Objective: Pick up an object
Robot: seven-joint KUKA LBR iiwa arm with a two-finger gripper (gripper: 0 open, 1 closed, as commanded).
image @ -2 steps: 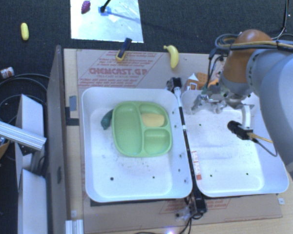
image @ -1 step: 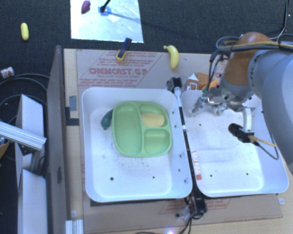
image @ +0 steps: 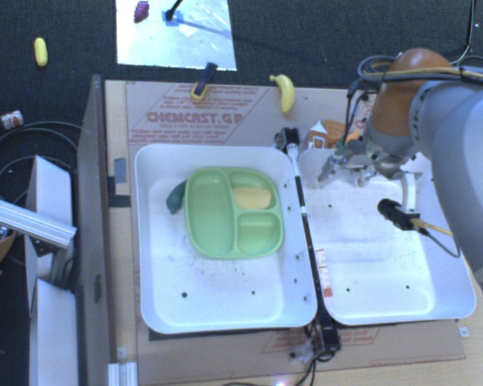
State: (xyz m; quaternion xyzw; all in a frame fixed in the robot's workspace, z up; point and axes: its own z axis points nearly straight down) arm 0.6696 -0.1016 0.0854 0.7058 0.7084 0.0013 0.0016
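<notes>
Gripper (image: 348, 170) seen over far edge of right bin (image: 386, 296); finger state cannot be told; green divided tray (image: 217, 215) with yellow item (image: 252, 197), possibly food, seen in left bin (image: 169, 296)

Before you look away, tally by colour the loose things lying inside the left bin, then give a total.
Light green: 1, the divided tray
Yellow: 1, the piece lying in the tray's upper right compartment
Dark green: 1, the item touching the tray's left rim
Total: 3
</notes>
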